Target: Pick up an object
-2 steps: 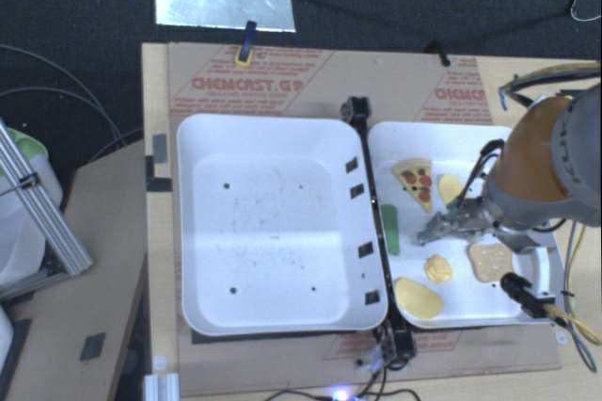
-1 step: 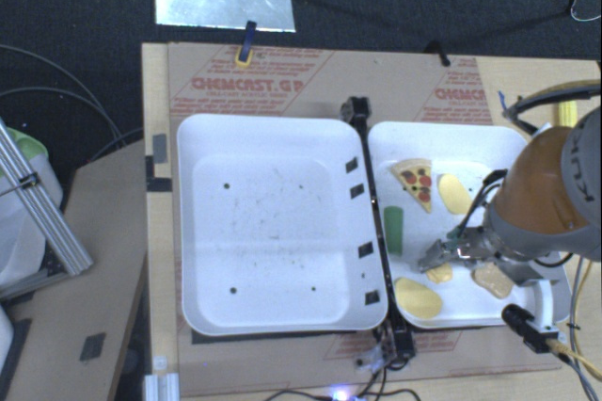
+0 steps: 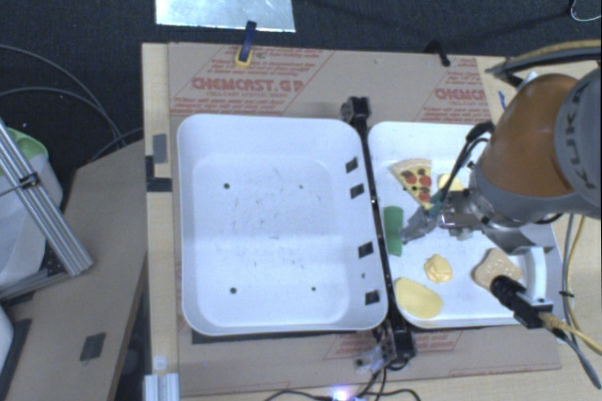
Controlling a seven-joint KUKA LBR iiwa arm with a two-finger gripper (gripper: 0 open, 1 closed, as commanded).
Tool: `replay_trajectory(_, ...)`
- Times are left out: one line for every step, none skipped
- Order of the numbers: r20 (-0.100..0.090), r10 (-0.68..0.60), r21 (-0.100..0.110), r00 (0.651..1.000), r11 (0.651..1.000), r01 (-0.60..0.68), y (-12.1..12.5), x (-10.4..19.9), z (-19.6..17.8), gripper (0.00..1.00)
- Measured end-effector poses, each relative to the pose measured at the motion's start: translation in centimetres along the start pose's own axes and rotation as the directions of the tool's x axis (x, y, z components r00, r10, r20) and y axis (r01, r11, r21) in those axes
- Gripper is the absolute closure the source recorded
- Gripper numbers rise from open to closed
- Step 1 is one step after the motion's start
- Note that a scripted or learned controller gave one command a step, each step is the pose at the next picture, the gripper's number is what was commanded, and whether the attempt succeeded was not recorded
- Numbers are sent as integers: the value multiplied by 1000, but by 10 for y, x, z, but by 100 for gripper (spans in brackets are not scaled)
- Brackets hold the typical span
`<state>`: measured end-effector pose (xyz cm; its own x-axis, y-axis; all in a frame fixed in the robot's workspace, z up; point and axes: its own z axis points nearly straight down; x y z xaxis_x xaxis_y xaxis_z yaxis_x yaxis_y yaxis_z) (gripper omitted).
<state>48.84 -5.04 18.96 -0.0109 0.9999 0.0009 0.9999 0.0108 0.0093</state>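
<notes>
While the metal two-finger claw (image 3: pixel 420 226) hovers beside a green rectangular block (image 3: pixel 393 230), we cannot tell its state.

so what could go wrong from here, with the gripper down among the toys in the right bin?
1. The gripper sits between the pizza slice and the green piece; closing there could nudge both and grab neither.
2. The green piece lies against the divider wall of the right bin, so a finger may hit the wall rather than get behind it.
3. The yellow pieces lie close together near the front edge; a sweep could push them into a pile.
</notes>
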Motion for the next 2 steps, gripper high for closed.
replay_trajectory(2, 6, -5, 1000, 1000, -6, 1, -9, -97, 0)
replay_trajectory(1, 15, 19, 1000, 1000, -15, -5, -50, 53, 0)
